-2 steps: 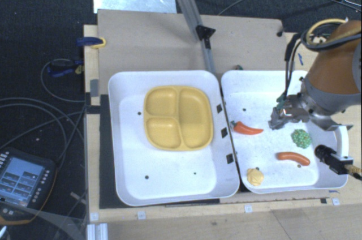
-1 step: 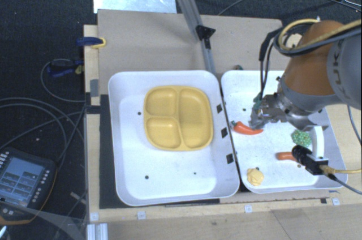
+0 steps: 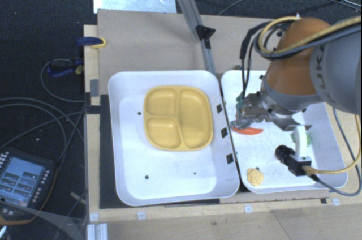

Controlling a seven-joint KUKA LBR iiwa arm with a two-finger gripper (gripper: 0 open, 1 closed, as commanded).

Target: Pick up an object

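In the right bin (image 3: 334,137) my gripper (image 3: 244,118) hangs low near the left wall, just above a flat red-orange piece (image 3: 250,132) whose upper part the gripper hides. Nothing shows between it and the gripper. A small yellow lumpy object (image 3: 255,177) lies at the bin's front left corner. To the right, partly under the arm, is a pale green and white stick-like object (image 3: 300,140).
The left bin (image 3: 127,171) holds a yellow divided plate (image 3: 177,118) in its upper middle. The grey arm with its orange band (image 3: 294,63) covers the right bin's back half. A slanted metal pole (image 3: 186,1) crosses the bench behind the bins.
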